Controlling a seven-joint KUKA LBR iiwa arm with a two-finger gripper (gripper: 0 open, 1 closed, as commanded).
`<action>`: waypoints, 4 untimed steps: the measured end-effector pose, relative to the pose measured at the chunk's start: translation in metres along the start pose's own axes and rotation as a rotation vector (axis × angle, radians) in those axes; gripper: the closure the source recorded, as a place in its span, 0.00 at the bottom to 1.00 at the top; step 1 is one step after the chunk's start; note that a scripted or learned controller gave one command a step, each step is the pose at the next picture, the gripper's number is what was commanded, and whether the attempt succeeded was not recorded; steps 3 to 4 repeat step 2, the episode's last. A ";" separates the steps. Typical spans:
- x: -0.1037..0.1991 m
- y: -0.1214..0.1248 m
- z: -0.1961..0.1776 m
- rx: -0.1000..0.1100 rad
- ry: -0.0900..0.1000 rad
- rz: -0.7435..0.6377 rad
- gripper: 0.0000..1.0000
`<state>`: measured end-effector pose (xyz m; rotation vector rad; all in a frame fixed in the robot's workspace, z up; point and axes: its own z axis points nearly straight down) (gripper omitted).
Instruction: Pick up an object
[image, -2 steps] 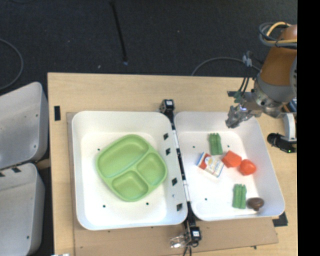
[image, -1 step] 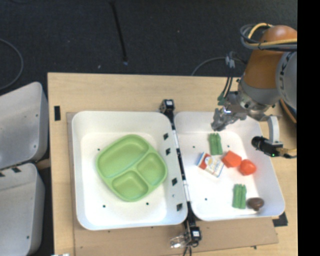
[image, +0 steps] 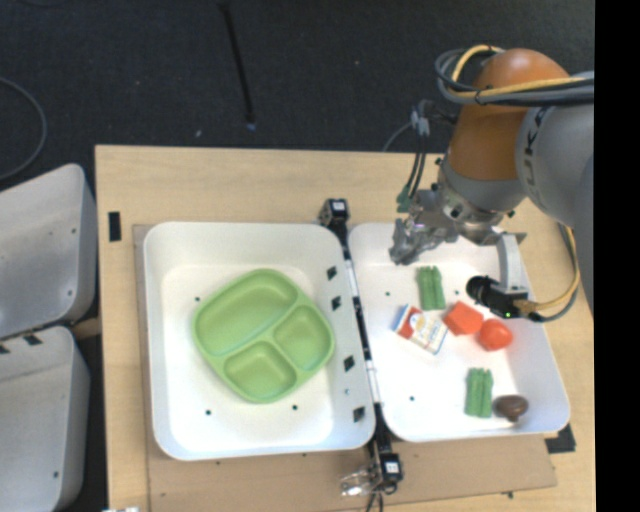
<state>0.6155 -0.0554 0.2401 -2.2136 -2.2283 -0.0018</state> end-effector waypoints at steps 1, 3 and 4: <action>0.062 0.001 -0.005 -0.002 0.000 -0.001 1.00; 0.113 -0.003 0.003 0.001 -0.001 0.000 1.00; 0.113 -0.003 0.003 0.001 -0.001 0.000 1.00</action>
